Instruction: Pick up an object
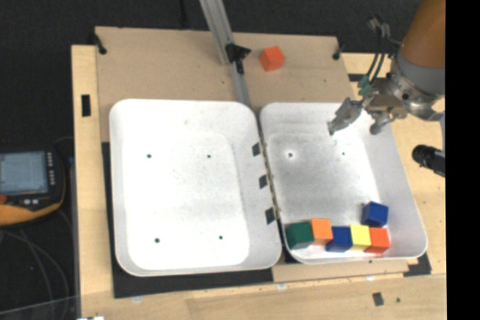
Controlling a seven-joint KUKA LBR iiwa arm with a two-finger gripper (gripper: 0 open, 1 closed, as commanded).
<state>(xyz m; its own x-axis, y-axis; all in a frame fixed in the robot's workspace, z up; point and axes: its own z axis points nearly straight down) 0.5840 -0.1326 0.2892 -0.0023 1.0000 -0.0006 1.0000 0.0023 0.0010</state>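
Gripper: mine, at the upper right of the frame, hanging over the upper right part of the right bin; my two fingers stand spread apart with nothing between them.
Arm: it comes in from the right edge, orange band above the grey wrist, so I reach down and to the left into the bin.
Targets: six blocks are crowded along the lower edge of the right bin, toward the lower right of the frame.
Row, left to right: green block, orange block, blue block, yellow block, red-orange block.
Outlier: a second blue block sits just above the right end of the row, nearest to me.
Direction: everything I could pick lies straight below my gripper in the frame, well apart from it, across bare bin floor.
Judgement: the upper blue block looks the easiest, since it stands free above the row, while the row blocks touch one another and leave my fingers little room.
Obstacles: the bin's lower and right walls sit close to the blocks and may crowd a finger.
Elsewhere: an orange cube rests on the bench above the bins, up and to my left; a metal post slants across the upper middle; the left bin lies at centre left.
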